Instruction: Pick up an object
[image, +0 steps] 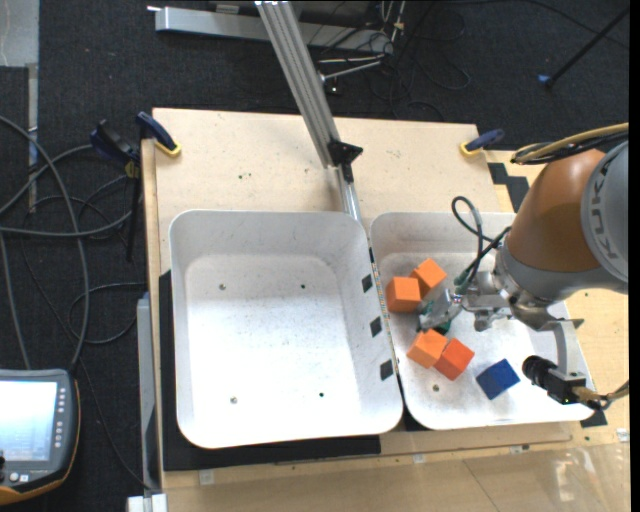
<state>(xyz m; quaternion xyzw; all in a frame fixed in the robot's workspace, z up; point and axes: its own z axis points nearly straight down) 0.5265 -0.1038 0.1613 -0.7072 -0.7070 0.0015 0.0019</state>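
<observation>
The grey arm with its orange band (560, 215) has its gripper (440, 315) low inside the right-hand shallow white bin (400, 228), among four small orange cubes (405, 293) near a blue cube (497, 379); nothing looks lifted yet, I cannot tell its grip, and the bin sits on a pale wooden bench (260, 160).

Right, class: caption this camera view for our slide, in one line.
Gripper lowered among orange blocks in the right bin, blue block nearby.

Four orange blocks (405, 293), one blue block (497, 378), right bin (400, 232)
</observation>
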